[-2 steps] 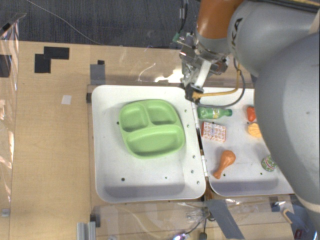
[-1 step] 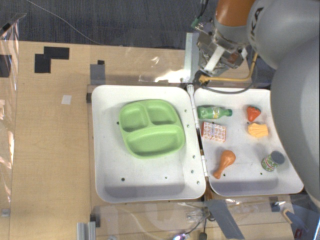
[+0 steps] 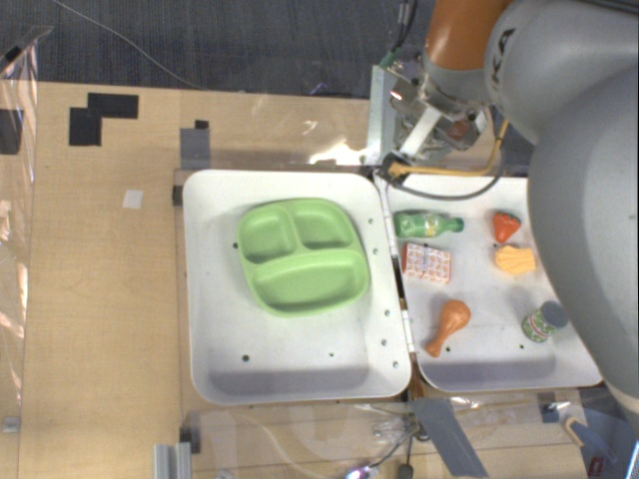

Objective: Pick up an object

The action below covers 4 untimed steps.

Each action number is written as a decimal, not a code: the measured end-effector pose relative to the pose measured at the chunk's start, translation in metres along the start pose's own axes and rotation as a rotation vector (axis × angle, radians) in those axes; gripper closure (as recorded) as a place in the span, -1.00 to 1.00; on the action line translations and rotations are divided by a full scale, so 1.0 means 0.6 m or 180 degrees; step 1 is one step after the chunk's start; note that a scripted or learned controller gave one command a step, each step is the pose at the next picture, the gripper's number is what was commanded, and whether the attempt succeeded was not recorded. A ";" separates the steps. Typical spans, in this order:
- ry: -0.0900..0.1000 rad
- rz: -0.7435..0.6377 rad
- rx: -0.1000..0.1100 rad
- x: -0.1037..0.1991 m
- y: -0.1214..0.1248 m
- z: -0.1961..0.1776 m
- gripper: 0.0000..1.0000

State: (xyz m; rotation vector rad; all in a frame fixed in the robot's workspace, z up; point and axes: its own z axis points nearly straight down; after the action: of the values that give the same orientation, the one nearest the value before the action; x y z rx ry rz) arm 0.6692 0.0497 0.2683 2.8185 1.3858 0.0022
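Observation:
The right bin (image 3: 479, 367) holds several small things. A green bottle (image 3: 427, 225) lies on its side near the far left corner, with a red-and-white patterned packet (image 3: 427, 262) just in front of it. An orange drumstick (image 3: 447, 326) lies nearer the front. A red strawberry-like piece (image 3: 506, 227) and a yellow wedge (image 3: 515, 259) sit to the right, and a small green-labelled can (image 3: 540, 324) lies at the right, partly behind the arm. My gripper (image 3: 414, 146) hangs over the bin's far left corner, above and behind the bottle, with nothing seen in it.
The left bin (image 3: 215, 357) holds a green divided plate (image 3: 302, 254) at its middle. The grey arm covers the right bin's right edge. A metal post stands at the bins' far junction (image 3: 376, 118). Bare wooden bench lies to the left.

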 end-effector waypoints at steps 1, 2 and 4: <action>0.0003 0.0335 0.0003 0.008 -0.009 0.025 1.00; 0.0004 0.0438 0.0000 -0.026 0.003 -0.017 1.00; 0.0003 0.1261 0.0007 -0.034 0.013 -0.013 1.00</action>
State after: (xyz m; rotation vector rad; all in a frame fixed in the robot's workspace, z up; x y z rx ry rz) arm 0.6631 0.0287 0.2762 3.0388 0.8046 0.0023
